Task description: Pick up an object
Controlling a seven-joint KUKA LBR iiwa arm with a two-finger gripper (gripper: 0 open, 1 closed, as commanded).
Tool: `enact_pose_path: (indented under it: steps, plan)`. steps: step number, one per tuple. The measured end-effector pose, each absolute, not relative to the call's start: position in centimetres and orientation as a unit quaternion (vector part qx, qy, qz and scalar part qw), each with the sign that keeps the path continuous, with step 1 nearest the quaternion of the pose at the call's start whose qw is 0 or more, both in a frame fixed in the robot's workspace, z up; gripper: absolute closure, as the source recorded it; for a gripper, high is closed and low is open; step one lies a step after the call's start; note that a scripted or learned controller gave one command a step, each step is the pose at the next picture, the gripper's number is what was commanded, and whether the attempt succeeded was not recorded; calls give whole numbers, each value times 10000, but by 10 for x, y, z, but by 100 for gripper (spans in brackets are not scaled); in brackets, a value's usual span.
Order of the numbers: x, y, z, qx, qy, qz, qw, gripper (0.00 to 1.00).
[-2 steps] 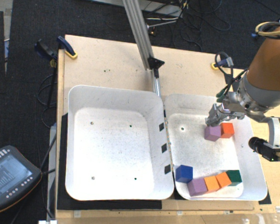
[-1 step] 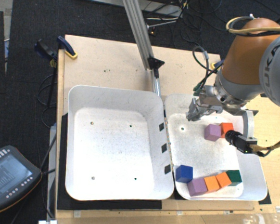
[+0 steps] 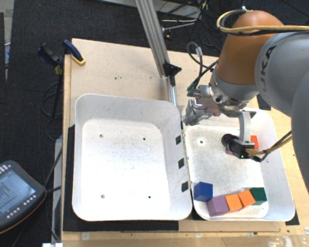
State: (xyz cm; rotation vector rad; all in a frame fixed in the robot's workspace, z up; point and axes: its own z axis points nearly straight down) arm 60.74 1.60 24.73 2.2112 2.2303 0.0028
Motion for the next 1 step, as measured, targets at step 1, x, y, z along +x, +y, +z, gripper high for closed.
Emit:
enact_pose_path:
  steps: [1]
  plan:
    - [622, 66, 254, 7046, 7096, 16, 1, 100]
